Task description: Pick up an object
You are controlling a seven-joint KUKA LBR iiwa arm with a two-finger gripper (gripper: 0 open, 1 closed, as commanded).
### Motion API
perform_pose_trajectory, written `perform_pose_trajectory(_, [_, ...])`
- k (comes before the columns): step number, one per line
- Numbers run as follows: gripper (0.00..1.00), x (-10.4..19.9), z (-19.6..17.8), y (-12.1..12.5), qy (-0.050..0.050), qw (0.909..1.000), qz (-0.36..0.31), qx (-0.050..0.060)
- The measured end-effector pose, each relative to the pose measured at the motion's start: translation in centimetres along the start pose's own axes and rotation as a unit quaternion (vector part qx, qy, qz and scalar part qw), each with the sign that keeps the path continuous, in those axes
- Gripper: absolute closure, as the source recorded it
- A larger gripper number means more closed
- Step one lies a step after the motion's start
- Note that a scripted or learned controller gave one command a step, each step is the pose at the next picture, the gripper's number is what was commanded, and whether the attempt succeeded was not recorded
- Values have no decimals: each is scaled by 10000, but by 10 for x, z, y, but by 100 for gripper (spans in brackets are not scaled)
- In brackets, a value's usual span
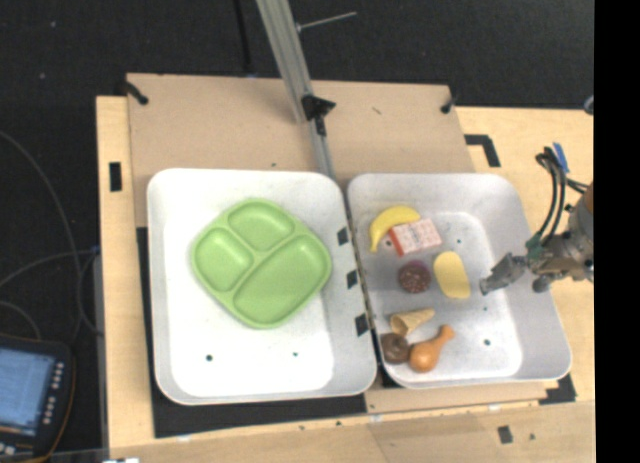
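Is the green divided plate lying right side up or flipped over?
Right side up: the green divided plate lies flat in the left bin, its three compartments facing the camera.

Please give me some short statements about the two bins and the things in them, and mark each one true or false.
1. The green plate lies in the left bin. True.
2. The banana lies on the plate. False: it lies in the right bin.
3. The gripper is over the right bin. True.
4. The gripper holds the banana. False: the banana lies apart from it.
5. The plate has three compartments. True.
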State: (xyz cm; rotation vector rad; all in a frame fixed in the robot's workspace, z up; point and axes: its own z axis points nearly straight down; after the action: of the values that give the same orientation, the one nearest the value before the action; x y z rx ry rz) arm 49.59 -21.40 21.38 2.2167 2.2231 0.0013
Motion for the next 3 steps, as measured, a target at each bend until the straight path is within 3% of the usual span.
perform_pose_trajectory(1, [0, 0, 0, 0, 2, 10000, 5, -1])
perform_pose_trajectory(3, [0, -2, 114, 3, 2, 10000, 17, 22])
